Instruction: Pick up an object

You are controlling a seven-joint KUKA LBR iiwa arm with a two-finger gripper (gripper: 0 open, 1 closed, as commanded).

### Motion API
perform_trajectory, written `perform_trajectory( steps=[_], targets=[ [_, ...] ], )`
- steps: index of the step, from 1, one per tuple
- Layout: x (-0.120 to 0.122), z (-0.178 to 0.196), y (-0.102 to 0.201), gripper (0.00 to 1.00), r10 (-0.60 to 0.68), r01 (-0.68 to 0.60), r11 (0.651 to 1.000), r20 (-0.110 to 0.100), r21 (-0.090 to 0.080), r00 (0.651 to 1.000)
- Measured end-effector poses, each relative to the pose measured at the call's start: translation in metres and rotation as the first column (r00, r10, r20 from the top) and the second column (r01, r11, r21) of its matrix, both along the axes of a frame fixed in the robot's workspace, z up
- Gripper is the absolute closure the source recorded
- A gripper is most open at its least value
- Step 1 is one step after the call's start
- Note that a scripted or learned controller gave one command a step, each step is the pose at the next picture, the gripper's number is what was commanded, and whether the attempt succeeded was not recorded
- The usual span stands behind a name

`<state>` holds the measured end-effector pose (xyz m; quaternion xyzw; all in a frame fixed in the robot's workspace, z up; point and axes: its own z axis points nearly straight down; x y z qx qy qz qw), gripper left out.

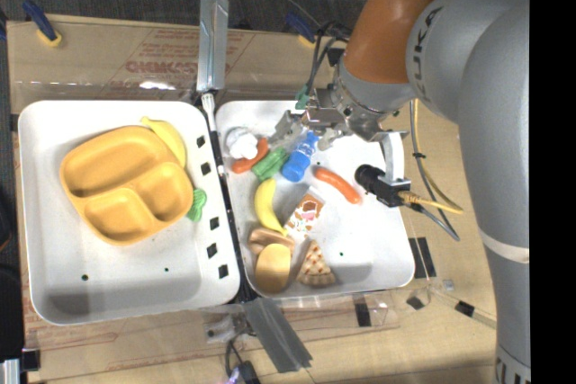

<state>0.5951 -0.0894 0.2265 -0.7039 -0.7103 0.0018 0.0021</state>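
In the camera view, the gripper (304, 129) hangs low over the far part of the right bin (382, 258), right above a blue bottle (298, 159) with a paler cap end; whether the fingers are clenched or released cannot be told. The bottle lies tilted beside a green piece (268, 164). The same bin holds a banana (265, 204), a red sausage (337, 185), a pizza slice (315, 265), a bread roll (273, 265) and a small printed carton (306, 213). The left bin (54, 283) holds a yellow divided tray (126, 184) with a second banana (169, 139) at its far edge.
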Motion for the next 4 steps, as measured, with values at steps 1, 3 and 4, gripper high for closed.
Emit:
perform_trajectory(
  steps=[1, 3, 4],
  targets=[
    [0.007, -0.11, -0.008, 0.0, 0.068, -0.068, 0.998, 0.031, -0.003, 0.997],
    [-0.033, -0.136, -0.021, 0.0, -0.215, 0.215, 0.977, 0.0, -0.001, 0.977],
    [-0.033, -0.126, -0.021, 1.0, -0.212, 0.212, 0.977, -0.002, -0.001, 0.977]
  ],
)
